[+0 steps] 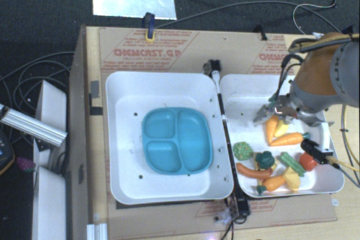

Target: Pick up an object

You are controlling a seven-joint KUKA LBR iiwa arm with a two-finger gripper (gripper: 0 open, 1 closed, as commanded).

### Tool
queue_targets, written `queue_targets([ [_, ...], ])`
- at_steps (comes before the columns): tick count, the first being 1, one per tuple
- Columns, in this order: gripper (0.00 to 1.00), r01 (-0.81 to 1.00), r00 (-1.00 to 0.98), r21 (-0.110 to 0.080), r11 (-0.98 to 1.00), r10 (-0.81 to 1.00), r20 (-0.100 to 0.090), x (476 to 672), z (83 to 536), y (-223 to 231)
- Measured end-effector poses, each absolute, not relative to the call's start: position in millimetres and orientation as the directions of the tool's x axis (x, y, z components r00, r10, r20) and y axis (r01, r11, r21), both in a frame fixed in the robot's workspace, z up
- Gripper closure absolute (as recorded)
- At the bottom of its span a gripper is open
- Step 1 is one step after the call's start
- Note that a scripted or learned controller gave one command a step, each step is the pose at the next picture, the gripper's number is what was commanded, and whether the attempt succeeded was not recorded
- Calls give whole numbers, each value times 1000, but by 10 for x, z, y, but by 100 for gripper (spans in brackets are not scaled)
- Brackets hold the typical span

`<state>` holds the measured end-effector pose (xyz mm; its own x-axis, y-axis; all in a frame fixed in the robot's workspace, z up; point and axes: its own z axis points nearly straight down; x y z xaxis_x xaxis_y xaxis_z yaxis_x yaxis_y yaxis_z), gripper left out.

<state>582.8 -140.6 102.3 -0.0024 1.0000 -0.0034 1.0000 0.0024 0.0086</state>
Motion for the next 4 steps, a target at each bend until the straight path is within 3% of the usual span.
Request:
queue_targets([
  [1, 100, 1000, -3, 9, 3, 1000, -3, 5828, 1112, -1404],
  [2, 100, 1000, -1, 5, 1, 1000, -3, 6075, 1845, -1938],
  [3, 0, 1000, -1, 3, 1, 1000, -2, 6073, 1839, -1933],
  [4, 0, 1000, -4, 2, 4, 1000, 0, 6156, 842, -1592],
])
